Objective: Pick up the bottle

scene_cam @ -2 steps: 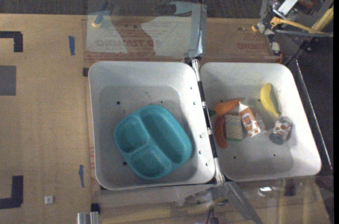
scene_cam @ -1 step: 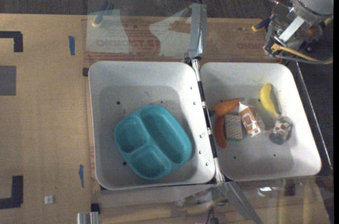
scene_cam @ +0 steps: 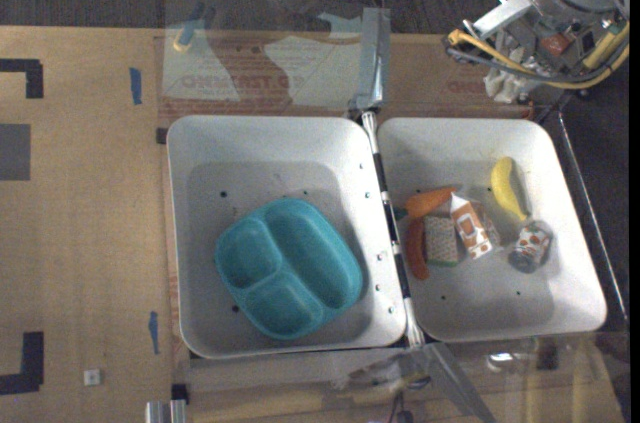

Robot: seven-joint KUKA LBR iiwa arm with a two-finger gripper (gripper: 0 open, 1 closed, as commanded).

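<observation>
Camera view puts my gripper [scene_cam: 510, 83] up beyond the far edge of the right bin [scene_cam: 570, 311]; whether it is holding anything or how wide it stands, I cannot tell. I take the small bottle [scene_cam: 530, 247] to lie in that bin, near its right wall, just below the banana [scene_cam: 508, 188]. It sits nearer the camera than the gripper, its long axis tilted.

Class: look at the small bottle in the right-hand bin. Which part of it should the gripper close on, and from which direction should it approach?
The bottle seems to lie on its side near the right bin's right wall, apart from the banana and the carton. Probably best: come straight down from above and close across the middle of its body, fingers either side of its narrow width, where there is free floor.
</observation>
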